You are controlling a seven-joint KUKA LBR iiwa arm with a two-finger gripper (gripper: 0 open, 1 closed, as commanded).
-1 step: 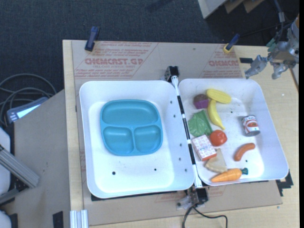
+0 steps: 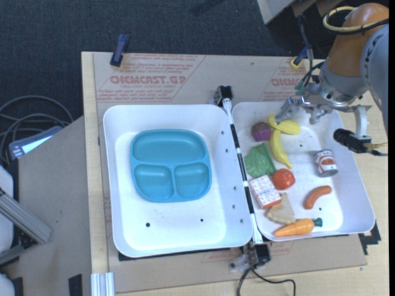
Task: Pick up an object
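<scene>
1. The gripper is hanging over the far edge of the right bin, with the grey arm reaching in from the upper right. Its fingers are standing spread, and nothing is lying between them.
2. The banana is lying just below and left of the gripper, its upper end near the left finger; whether they are touching cannot be told.
3. A purple item is sitting beside the banana's top, close to the bin's left wall.
4. A green leafy item, a red tomato and a red-and-white carton are crowding the bin's left-centre, touching or nearly touching one another.
5. A wedge of bread and a carrot are lying along the near rim, leaving little room there.
6. A sausage and a small can are sitting to the right, apart from the cluster; bare floor is showing around them and toward the right wall.
7. The left bin is holding a blue divided tray, with open white floor showing on all sides of it.
</scene>
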